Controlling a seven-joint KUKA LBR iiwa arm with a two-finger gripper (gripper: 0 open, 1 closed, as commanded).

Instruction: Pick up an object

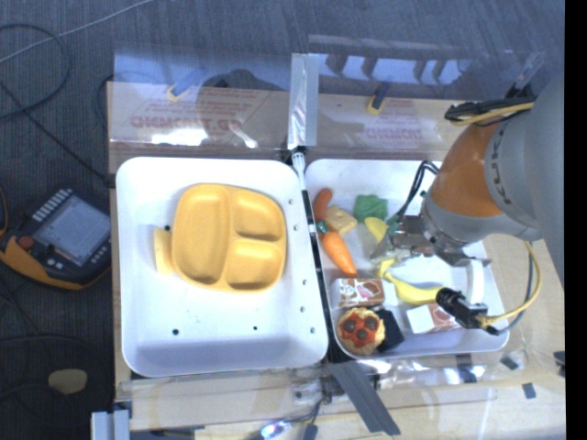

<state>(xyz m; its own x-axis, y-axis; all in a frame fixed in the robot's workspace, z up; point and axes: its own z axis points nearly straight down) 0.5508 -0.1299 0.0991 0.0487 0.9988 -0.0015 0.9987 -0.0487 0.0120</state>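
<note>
The table (pixel 128 99) carried two white bins side by side; the left bin (pixel 138 337) held a yellow divided tray (pixel 227 236); the right bin (pixel 495 342) held a cluster of small toy foods. The arm (pixel 486 177) reached in from the table's right edge and stood low over the right bin's centre; the hand (pixel 401 243) sat just above a banana (pixel 413 289), which lay towards the bin's near edge; whether the hand was spread or pressed together could not be told, since the wrist hid that part; nothing was seen held in it.

A carrot (pixel 338 252) lay along the divider between the bins; a green piece (pixel 371 206) lay towards the far edge; a round pizza-like piece (pixel 360 329) sat at the bin's near-left corner; a small printed box (pixel 359 291) lay just beside it.

The banana appeared the likeliest target. It was judged to be a light, hollow plastic piece; stiff, smooth and somewhat slippery; not fragile. A hold across its narrow middle, square to the curve, would suit best; a hold near either tapered end would probably let it pivot or squirt free. The neighbouring pieces lay close; a descent could nudge them.
</note>
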